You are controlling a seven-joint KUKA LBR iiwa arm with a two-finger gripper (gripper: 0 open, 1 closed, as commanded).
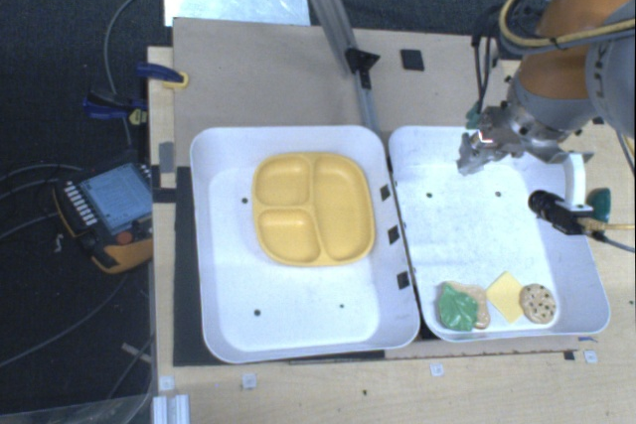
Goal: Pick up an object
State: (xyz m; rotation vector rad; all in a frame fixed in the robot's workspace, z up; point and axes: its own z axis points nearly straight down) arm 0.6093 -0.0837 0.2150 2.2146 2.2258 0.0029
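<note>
Your gripper (479, 152) hangs well above the cookie (538, 302) in the right bin (437, 213); its opening can't be told.

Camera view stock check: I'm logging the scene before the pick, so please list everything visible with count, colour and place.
Bins: two, white, side by side on the bench.
Divided plate: one, yellow, three compartments, left bin.
Green food piece: one, near edge of right bin.
Yellow wedge: one, right of the green piece.
Cookie: one, tan with dark specks, right of the wedge.
Handheld device: one, blue screen, floor left of the bench.
End effector: one, grey, above the right bin's far side.
</note>
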